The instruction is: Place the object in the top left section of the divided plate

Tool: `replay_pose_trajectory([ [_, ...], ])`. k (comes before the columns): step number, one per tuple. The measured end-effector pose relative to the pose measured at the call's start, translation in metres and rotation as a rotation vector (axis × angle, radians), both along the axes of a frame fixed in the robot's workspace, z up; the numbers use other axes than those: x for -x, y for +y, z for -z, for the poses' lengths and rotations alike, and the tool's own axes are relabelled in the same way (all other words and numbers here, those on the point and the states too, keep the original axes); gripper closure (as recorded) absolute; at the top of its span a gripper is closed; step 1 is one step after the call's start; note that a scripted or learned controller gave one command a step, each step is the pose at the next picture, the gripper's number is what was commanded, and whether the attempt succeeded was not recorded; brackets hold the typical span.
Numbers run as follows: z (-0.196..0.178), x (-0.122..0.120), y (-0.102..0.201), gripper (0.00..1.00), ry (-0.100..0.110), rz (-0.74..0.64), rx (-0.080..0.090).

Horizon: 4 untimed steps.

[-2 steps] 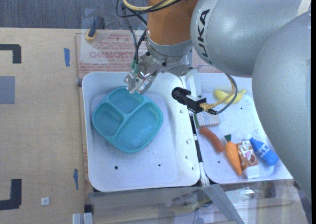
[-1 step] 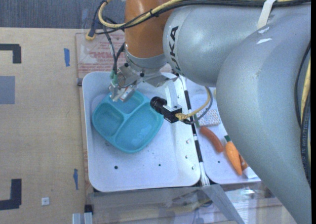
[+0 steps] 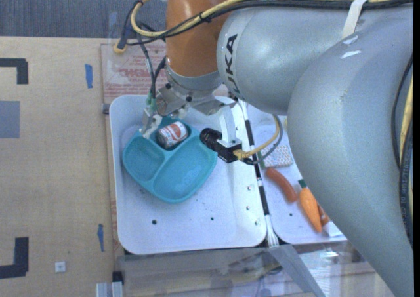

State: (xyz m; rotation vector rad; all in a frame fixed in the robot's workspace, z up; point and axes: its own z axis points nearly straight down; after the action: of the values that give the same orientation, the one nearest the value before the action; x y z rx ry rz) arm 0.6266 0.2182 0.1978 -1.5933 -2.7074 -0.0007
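The big grey arm (image 3: 315, 59) reaches in from the right, its orange band above the wrist, gripper (image 3: 152, 120) pointing down over the teal divided plate's (image 3: 172, 181) upper rim. Whether its fingers are spread or pressed together I cannot tell. A small red-and-white can (image 3: 173, 134) lies in the plate's upper section, just beside the gripper
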Motion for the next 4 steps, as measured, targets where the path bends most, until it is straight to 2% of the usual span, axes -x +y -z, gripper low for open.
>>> replay_pose_trajectory([
  [1, -0.011, -0.001, 0.0, 1.0, -0.004, 0.002, -0.002],
  [2, 0.016, 0.041, -0.006, 1.0, 0.0, -0.057, 0.0],
  [3, -0.039, 0.02, -0.001, 1.0, -0.004, -0.141, -0.001],
  [4, -0.05, 0.019, -0.001, 1.0, -0.009, -0.14, -0.003],
])
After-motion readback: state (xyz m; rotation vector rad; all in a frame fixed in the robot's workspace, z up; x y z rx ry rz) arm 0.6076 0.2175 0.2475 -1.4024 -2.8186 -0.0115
